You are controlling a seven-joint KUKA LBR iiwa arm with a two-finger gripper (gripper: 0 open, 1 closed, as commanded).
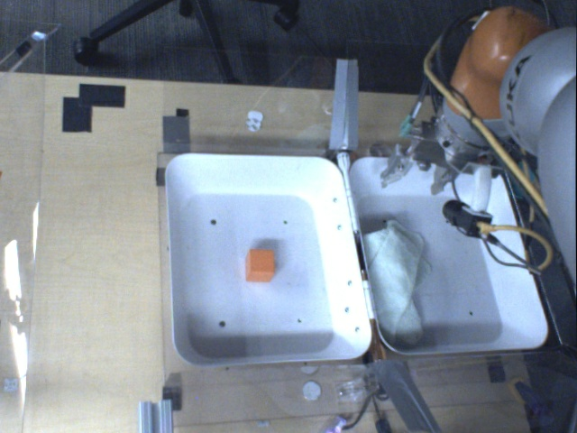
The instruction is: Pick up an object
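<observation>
the gripper hangs over the far edge of the right bin, its fingers spread apart and holding nothing. an orange cube sits near the middle of the left bin. a pale cloth lies along the right bin's left edge.

Left bin: floor open on all sides of the orange block, which sits near centre, well apart from every wall. Right bin: crumpled white cloth crowds the left wall; gripper and cables hang over the far edge and right side, near-right floor open.
</observation>
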